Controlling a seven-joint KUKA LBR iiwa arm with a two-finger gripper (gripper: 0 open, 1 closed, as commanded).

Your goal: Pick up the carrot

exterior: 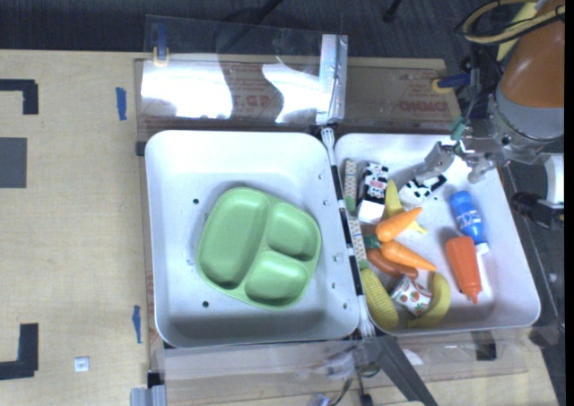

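Note:
An orange carrot [408, 257] lies in the middle of the right bin [525, 301], pointing right. A second orange carrot-like piece [397, 224] lies just above it, touching a yellow piece. My gripper [457, 162] hangs over the bin's upper right part, above and to the right of both carrots and apart from them. Its fingers [437, 159] are spread open with nothing between them. A black-and-white cow toy [421, 187] sits just below the left finger.
A blue bottle [468, 216] and an orange cone-shaped bottle [464, 267] lie right of the carrots. A banana [437, 298], corn [378, 298] and a small can [410, 296] crowd the bin's front. The left bin [170, 171] holds a green divided plate [258, 245].

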